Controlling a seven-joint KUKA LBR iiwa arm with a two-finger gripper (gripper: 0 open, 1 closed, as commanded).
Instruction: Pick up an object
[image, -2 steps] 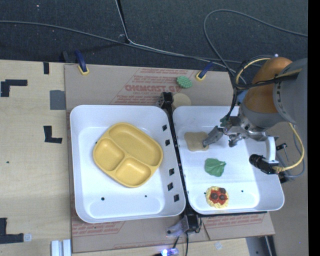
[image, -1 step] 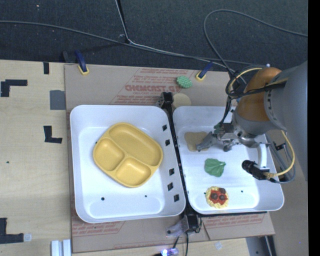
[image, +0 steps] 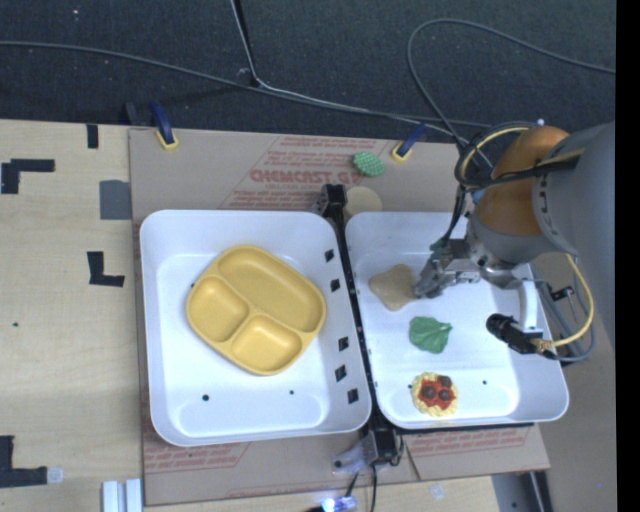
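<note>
In the right bin (image: 540, 400) lie three objects: a tan flat piece (image: 391, 286) near the divider, a green leaf-shaped piece (image: 431, 333) in the middle, and a small yellow piece with red and dark spots (image: 434, 393) toward the front. My gripper (image: 432, 279) hangs low at the tan piece's right edge, above the green piece. The grey arm with its orange band (image: 520, 175) comes in from the right.
The left bin (image: 170, 400) holds a yellow divided tray (image: 256, 308). A small green object (image: 368, 163) lies on the cardboard behind the bins. Black clips run along the divider between the bins. Cables cross the dark floor at the back.
</note>
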